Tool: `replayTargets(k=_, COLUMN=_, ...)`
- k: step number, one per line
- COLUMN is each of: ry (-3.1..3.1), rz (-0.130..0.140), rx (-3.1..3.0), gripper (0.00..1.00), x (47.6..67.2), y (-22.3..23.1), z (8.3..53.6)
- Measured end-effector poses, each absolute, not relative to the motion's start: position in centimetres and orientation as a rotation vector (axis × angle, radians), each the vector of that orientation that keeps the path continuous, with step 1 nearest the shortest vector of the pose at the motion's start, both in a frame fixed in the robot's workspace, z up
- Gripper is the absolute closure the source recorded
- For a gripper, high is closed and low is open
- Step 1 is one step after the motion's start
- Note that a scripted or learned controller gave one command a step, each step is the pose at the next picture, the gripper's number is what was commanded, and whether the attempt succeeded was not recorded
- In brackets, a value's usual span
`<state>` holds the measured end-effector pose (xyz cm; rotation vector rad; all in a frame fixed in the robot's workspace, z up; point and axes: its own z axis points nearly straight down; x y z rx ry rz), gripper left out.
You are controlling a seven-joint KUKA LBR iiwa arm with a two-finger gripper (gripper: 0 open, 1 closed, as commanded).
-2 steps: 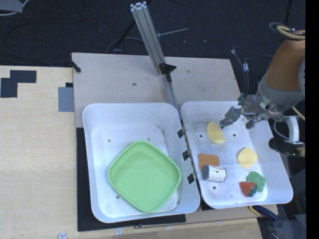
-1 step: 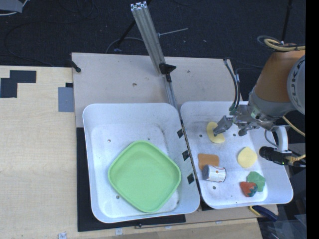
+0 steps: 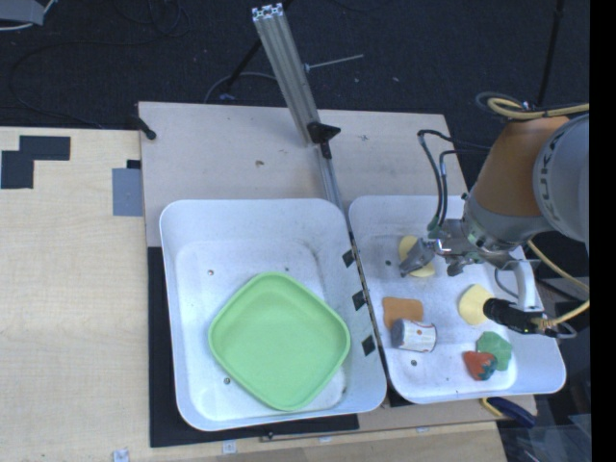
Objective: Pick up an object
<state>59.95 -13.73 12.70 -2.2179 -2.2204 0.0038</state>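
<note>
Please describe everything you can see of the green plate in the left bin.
The green plate is light green, squarish with rounded corners and a raised rim, and looks like plastic. It lies flat, right side up, turned like a diamond, in the near part of the left bin. Nothing rests on it, and the end effector is over the other bin.

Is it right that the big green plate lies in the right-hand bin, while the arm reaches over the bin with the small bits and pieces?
Not quite. The camera view shows the green plate lying in the left bin, not the right one. The rest holds: the gripper is over the right bin, which holds the small things, such as the orange block and the yellow ball.
</note>
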Motion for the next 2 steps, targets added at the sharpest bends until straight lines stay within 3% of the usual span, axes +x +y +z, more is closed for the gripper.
replayTargets(k=1, ry=-2.222, rz=0.002, rx=-2.22, gripper=0.0, x=59.9, y=-13.7, z=9.0)
replayTargets(k=2, ry=-2.221, rz=-0.001, rx=-2.223, gripper=1.0, x=60.0, y=-13.7, z=10.2)
